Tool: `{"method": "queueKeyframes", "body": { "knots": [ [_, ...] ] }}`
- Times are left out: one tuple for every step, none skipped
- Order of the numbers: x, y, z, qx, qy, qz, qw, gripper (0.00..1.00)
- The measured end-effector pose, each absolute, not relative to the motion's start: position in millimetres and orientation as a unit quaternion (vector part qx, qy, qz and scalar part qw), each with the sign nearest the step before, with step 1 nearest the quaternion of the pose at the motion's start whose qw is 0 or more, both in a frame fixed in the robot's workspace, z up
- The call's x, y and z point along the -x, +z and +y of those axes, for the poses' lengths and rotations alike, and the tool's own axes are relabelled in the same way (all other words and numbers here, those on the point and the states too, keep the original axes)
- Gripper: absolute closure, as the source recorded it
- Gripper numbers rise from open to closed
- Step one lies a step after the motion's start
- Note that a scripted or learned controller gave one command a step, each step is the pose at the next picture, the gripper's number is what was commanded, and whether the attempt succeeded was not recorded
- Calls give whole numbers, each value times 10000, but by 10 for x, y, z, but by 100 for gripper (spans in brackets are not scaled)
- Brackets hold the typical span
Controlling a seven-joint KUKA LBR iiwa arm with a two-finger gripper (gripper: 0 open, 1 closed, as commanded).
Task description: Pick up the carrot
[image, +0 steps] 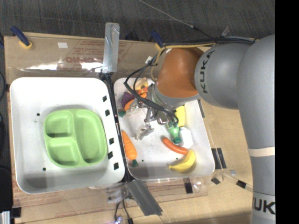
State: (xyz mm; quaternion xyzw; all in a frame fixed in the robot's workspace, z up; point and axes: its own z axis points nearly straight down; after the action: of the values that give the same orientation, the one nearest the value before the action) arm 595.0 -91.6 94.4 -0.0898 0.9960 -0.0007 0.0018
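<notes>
Right bin (205,139) is crowded, with little open room. The carrot (129,145) lies along its left wall, right against the divider between the bins, long axis running up-down in view, green stem end toward the near edge. Bare white floor sits mid-bin between the carrot and the gripper (148,127). The gripper hangs over the bin's middle, apart from the carrot and to its right. Its metal fingers (142,133) point down-left; can't tell how far open they are, and nothing is seen between them.

A red chili pepper (174,146) lies right of centre, with a banana (185,162) below it near the front-right corner. A green bottle with a white cap (177,133) sits just above the pepper, partly under the wrist. Purple and orange toy items (128,100) crowd the back-left corner, partly hidden by the arm and black cables.

Left bin (23,101) holds a light green divided plate (74,137) with three compartments and rounded corners, with wide white margin all around it.

Both bins are shallow matte white plastic on a brown cardboard-covered counter (42,50), taped with clear film at the back. Blue clamps (21,36) sit at the back edge. Dark ribbed surface lies beyond.
</notes>
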Motion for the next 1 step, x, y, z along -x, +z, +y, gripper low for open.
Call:
{"method": "queueKeyframes", "body": {
  "knots": [
    [-5251,1935,-313,-457,2,9990,16,0]
  ]
}}
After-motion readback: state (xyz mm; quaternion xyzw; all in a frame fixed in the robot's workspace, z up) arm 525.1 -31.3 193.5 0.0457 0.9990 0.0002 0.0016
